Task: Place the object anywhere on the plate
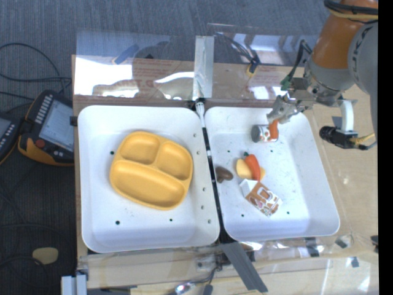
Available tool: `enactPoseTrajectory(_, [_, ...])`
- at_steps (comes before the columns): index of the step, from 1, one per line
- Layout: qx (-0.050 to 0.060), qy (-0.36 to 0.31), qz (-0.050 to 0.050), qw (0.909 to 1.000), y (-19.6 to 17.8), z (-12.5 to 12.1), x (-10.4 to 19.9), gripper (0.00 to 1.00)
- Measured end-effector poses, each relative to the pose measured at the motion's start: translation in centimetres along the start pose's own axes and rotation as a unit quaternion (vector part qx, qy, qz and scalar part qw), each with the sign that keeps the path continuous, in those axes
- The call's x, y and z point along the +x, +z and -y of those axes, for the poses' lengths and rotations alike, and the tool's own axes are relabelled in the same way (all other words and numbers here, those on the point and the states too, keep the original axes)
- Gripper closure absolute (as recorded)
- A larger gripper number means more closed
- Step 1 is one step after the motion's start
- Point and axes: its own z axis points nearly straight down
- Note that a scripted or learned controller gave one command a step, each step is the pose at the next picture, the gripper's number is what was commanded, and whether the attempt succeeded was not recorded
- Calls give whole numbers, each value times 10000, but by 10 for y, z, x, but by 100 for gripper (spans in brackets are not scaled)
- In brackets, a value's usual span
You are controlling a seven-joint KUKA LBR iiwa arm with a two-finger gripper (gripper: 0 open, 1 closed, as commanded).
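While your tool [277, 120] hangs over the right bin [307, 183], a small can [265, 133] lies beneath; whether the tool grips anything, you cannot tell. The yellow plate [151, 168] sits in the left bin [98, 214].

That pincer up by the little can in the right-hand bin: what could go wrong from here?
1. The pincer sits at the edge of the small can, which lies on its side, so it might roll or slip away.
2. The yellow plate is in the other bin, past the divider; a loose grip might drop the can on the way.
3. The orange and yellow pieces lie close and might get knocked.
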Motion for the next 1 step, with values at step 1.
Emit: enactPoseTrajectory(1, [0, -5, -17, 10000, 36, -19, 79, 100])
